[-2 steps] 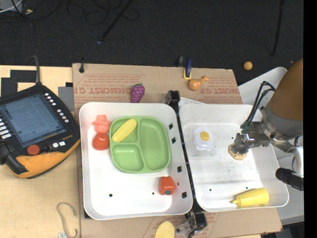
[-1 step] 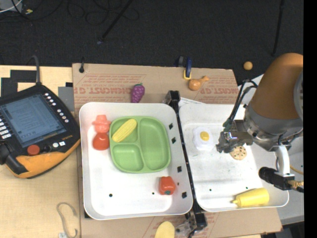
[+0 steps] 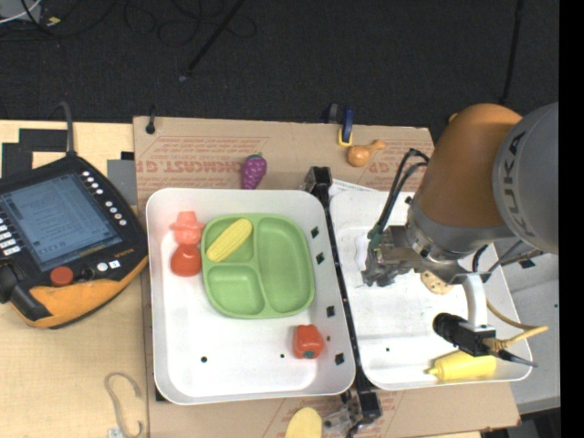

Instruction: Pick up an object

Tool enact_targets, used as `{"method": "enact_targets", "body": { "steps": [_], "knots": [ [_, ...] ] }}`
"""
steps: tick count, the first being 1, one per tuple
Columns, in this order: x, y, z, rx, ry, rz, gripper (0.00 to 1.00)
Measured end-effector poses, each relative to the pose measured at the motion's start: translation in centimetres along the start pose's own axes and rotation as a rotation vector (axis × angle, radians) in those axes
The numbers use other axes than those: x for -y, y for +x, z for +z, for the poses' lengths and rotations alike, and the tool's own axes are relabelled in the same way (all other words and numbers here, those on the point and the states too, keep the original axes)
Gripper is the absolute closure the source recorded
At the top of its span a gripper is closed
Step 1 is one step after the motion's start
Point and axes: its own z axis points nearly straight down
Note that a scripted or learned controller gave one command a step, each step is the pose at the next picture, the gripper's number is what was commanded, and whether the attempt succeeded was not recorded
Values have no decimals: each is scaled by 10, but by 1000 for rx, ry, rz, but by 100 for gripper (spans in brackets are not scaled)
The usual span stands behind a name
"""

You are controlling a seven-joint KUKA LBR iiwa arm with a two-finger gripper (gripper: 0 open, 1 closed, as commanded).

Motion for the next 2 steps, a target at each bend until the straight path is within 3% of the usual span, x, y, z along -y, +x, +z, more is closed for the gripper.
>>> {"method": "enact_targets", "body": {
  "steps": [1,2],
  "knots": [
    [-12,55,-14,1,-3,0,100],
    [-4,45,1,2,1,4,100]
  ]
}}
